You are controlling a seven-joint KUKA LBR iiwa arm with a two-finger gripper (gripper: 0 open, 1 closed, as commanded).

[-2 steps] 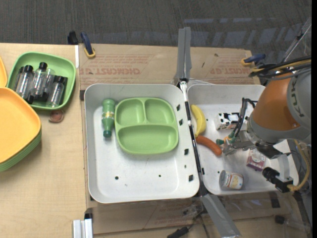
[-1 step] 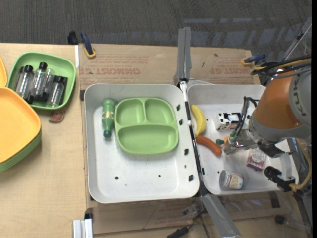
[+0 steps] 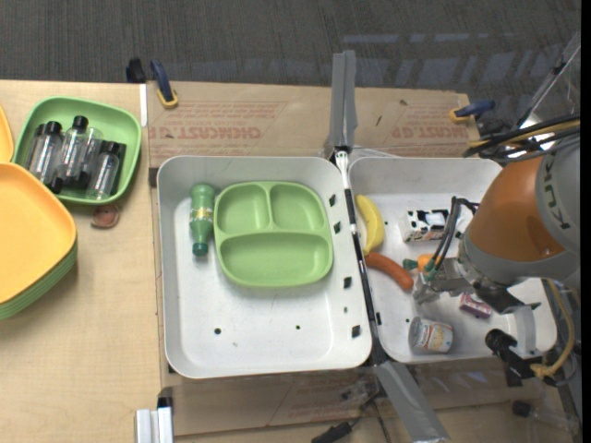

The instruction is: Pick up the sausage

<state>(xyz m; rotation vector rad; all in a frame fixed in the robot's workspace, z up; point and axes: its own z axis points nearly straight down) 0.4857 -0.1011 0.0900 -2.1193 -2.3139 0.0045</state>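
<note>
The left bin [image 3: 185, 340] is carrying a green divided plate [image 3: 273, 233] in its upper half, and a green bottle [image 3: 201, 218] is lying just beside that plate, along the bin's left wall. The right bin [image 3: 392, 344] is sitting against the left bin's right wall. The arm [image 3: 522, 224] is reaching in over the right bin's right side, and its gripper [image 3: 427, 286] is hanging low near the bin's middle; whether it is apart or together cannot be told here. A banana [image 3: 371, 221] is lying along the right bin's left wall. The sausage [image 3: 390, 270], orange-red, is lying slantwise just below the banana, near the left wall, with its lower end just beside the gripper. A small can [image 3: 431, 336] is lying near the bin's bottom edge.
</note>
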